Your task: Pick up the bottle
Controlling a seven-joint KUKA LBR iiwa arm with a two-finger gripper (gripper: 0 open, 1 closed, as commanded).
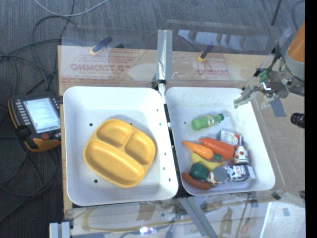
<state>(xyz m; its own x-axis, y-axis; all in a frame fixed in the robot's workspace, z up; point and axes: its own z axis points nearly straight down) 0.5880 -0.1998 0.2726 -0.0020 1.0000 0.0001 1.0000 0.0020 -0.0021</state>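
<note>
Green bottle (206, 121) lying on its side in upper part of right bin (262, 148), above the carrots (212, 148) and other toy food. Gripper (247, 97) over bin's top-right corner, apart from bottle, grasping nothing; open or closed: can't tell. Yellow tray (120, 151) in left bin (79, 113)

Glossy green plastic bottle (206, 121) catching the light, smooth matt white plastic bins (79, 103) underneath, a satin yellow plastic divided tray (120, 152), and bare metal gripper (247, 97) fingers gleaming dully.
</note>
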